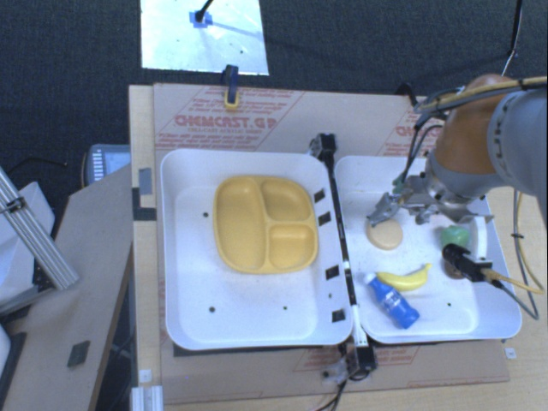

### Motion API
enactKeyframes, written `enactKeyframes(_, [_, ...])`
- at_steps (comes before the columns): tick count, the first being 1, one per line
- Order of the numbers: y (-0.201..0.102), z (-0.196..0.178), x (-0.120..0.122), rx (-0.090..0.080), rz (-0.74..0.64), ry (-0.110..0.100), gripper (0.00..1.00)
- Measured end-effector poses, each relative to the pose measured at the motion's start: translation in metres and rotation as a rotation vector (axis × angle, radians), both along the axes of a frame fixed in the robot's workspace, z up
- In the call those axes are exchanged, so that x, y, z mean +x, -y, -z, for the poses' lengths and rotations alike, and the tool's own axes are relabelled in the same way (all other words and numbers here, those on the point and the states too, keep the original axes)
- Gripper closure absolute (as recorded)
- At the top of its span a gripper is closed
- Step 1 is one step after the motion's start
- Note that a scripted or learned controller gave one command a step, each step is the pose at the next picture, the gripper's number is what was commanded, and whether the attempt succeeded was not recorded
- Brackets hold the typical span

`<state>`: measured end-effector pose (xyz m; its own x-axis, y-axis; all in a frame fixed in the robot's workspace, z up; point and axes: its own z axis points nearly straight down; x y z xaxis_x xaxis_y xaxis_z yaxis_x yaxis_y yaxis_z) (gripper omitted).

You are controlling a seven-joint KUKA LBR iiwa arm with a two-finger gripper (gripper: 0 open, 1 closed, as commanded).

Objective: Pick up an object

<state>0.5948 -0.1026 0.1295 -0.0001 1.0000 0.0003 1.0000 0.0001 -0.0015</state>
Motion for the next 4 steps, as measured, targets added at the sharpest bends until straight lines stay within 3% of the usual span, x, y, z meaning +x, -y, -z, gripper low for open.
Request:
enactKeyframes(1, [0.001,-0.013,0.002,-0.001,0.001,0.005,1.0])
enactKeyframes(3, [0.008,-0.127,0.001,-0.002,-0.002,0.009,1.0])
enactKeyframes(4, [0.009,-0.156,0.003,-0.001,-0.004,0.007,1.0])
